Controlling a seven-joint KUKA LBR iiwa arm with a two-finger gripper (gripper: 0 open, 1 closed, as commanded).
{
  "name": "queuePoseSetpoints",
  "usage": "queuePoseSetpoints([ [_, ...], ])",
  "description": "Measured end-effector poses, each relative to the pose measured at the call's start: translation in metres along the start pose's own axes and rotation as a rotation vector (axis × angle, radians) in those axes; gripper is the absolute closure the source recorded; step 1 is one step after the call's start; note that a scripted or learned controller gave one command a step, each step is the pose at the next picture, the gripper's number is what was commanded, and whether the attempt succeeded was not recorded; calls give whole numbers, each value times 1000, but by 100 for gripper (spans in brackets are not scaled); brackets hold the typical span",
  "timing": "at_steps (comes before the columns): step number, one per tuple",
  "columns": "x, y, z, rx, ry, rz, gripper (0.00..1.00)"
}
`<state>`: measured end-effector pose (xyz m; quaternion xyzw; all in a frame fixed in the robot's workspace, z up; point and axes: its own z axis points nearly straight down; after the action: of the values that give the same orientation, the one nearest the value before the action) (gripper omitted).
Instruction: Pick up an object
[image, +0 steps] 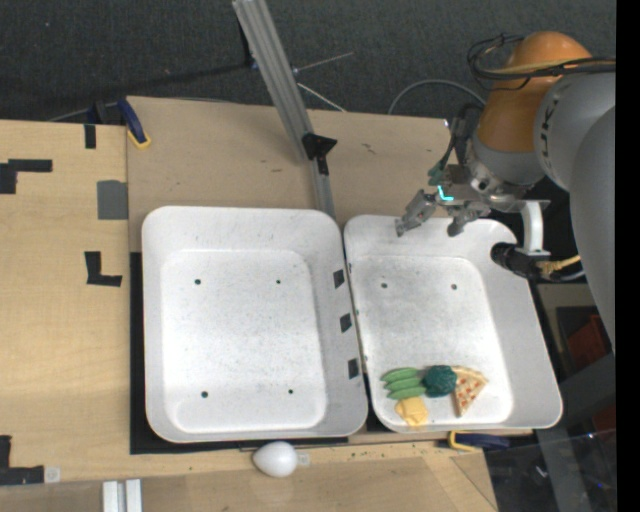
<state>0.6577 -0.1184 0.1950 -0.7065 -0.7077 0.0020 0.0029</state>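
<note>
nearest you, on the table's front edge just outside the bins, a white egg-shaped thing (276, 459) lay by itself. just behind it, in the right bin (420, 300), your targets sat bunched in the near corner: a green pod-like piece (402, 380), a dark green broccoli-like lump (438, 379), a yellow piece (412, 410) and a pizza-slice toy (467, 390), all touching or just beside one another against the front wall. the left bin (240, 320) lay beside it.

at the far end, the tool (432, 219) hung over the back rim of the right bin, fingers spread apart with nothing between them. so the relation that mattered: the cluster lay straight toward you from the tool, along the bin's long axis, well apart, at the opposite end of the same bin. i'd judge you needed a long pull toward the near wall before any descent, and the crowding by the wall could have spoiled a clean grip.
</note>
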Motion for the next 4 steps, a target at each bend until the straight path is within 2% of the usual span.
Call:
queuePoseSetpoints([
  [1, 0, 1, -3, -5, -1, -1, 0],
  [2, 4, 10, 48, 0, -2, -2, 0],
  [3, 5, 8, 103, 1, -2, -1, 0],
  [4, 6, 10, 88, -4, -3, -3, 100],
])
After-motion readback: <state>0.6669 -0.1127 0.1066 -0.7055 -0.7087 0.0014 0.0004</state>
